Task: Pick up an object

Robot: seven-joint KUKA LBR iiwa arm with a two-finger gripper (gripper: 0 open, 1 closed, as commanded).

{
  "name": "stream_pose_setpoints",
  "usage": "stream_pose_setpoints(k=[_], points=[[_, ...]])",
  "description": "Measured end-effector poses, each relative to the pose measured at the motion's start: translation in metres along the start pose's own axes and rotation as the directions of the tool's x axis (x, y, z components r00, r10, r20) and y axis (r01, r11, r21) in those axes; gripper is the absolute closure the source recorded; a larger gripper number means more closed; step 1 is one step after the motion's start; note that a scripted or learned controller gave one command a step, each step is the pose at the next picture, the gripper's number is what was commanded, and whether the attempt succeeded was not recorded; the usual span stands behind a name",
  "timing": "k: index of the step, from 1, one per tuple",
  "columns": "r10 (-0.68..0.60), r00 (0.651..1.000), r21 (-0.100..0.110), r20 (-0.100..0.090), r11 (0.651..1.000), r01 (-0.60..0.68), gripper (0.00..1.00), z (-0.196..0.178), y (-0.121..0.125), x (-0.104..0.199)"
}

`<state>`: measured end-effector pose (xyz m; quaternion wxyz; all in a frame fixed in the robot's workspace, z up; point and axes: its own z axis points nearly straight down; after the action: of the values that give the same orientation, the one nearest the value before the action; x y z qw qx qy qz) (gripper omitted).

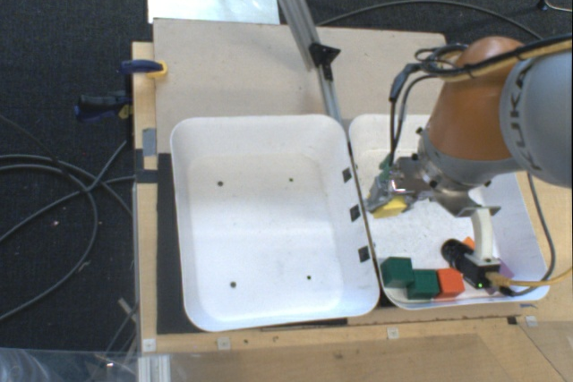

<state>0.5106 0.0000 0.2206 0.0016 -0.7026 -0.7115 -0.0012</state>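
Now, left of the right bin (528,259) the other bin (260,148) lies bare; inside the right bin's left edge my gripper (388,199) hovers with a yellow block (390,208) at its tip, long axis roughly left-right. Whether my fingers clamp it, I cannot tell. Probably lifting next; green blocks (407,275) sit nearer.

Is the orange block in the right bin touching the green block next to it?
Touching. The camera view shows the orange block pressed against the green block along the right bin's near wall, with no white floor visible between them.
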Motion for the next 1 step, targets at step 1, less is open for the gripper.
stream_pose_setpoints(k=[1], points=[[0.003, 1.0, -0.003, 0.002, 1.0, -0.003, 1.0, -0.0099, 0.0019, -0.0044]])
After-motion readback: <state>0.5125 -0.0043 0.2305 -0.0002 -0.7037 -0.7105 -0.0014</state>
